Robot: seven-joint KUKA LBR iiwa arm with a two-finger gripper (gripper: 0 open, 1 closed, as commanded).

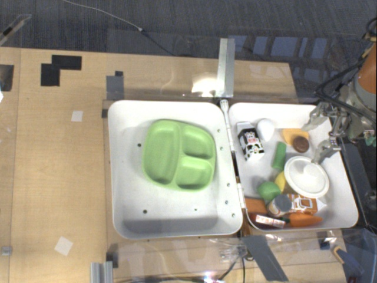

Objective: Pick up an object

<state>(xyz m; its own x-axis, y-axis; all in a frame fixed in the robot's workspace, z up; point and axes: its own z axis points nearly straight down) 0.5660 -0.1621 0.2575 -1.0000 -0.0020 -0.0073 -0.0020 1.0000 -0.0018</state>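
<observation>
1. The grey arm with its orange band [368, 75] comes in from the right edge and hangs over the far right corner of the right shallow white bin [347, 184].
2. The metal two-finger gripper [326, 135] sits just above that bin's right rim, pointing down and inward towards the bin's contents.
3. The fingers [327, 150] stand apart, and nothing lies between them; the lower one ends just beside the rim of the white round bowl [306, 177], though whether it touches cannot be told.
4. The right bin holds the things to pick: the white bowl at the right, a brown round disc on a yellow-orange piece [297, 140] behind it, a green cylinder [278, 155] to its left, and a white rounded object [265, 128] by a black-and-white printed packet [251, 142] at the far left.
5. Nearer the front lie a green round lump [269, 189], a grey-blue round cap [281, 203], and orange carrot-like pieces [303, 220] along the near wall.
6. The left shallow white bin [126, 211] holds a light green plastic divided tray [178, 153], well apart from the gripper.
7. Both bins rest side by side on the pale wooden worktop [53, 175].
</observation>
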